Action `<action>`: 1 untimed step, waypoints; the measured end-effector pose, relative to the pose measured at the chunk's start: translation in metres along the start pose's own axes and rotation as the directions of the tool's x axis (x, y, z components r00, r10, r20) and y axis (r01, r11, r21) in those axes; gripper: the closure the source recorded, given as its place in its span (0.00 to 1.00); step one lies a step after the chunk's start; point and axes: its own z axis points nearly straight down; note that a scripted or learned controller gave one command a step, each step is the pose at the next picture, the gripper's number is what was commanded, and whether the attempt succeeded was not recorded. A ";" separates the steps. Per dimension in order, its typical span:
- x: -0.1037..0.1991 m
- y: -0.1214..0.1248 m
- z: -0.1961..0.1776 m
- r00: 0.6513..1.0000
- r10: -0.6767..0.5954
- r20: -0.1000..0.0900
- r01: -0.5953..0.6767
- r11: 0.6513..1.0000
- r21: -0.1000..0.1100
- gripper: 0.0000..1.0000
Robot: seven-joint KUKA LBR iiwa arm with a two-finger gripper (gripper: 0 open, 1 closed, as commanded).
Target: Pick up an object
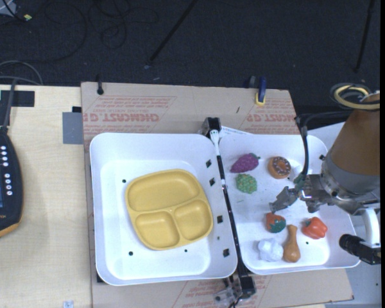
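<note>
The right bin (321, 147) holds several toy foods: purple grapes (244, 163), a donut (280, 167), a green broccoli (246, 183), a red fruit with a green top (275, 222), a chicken drumstick (291, 242), a white lump (268, 249) and a red pepper (315, 228). My gripper (298, 203) hovers over the bin's middle right, just above the red fruit and the pepper, below and to the right of the donut. Its fingers (282, 199) look spread apart, and nothing shows between them.
The left bin (109, 172) holds a yellow divided plate (169, 207). A black divider rail (221, 191) runs between the bins. A handheld pendant (1, 185) lies at the left on the bench. Cables lie on the dark floor behind.
</note>
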 end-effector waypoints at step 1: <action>0.003 -0.020 0.100 1.000 0.000 -0.005 0.000 1.000 0.012 0.00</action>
